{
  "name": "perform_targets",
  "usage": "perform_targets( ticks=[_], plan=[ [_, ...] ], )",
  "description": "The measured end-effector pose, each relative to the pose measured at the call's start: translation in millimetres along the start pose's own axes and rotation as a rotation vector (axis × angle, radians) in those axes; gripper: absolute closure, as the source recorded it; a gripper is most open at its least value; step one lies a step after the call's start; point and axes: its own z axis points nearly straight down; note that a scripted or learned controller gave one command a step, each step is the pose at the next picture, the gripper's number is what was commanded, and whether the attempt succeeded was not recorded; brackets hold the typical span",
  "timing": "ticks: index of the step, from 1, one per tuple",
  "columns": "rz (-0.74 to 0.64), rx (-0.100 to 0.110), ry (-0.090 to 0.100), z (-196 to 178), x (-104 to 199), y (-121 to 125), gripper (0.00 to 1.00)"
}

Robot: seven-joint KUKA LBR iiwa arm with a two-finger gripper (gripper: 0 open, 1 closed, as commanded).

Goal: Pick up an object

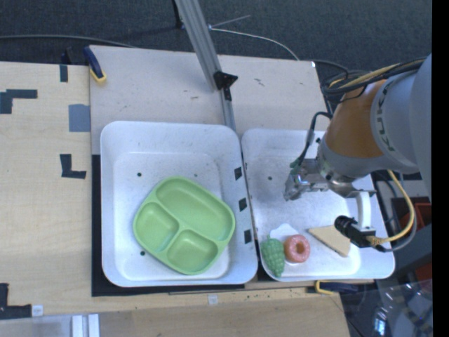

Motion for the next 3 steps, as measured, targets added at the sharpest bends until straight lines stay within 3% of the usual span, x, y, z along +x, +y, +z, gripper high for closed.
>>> perform_targets(
  ticks=[2, 3],
  plan=[
    [0.000, -0.002, -0.001, -103, -2, -3, 1.00],
    [0.001, 0.001, -0.001, -125, -1, -3, 1.00]
  ],
)
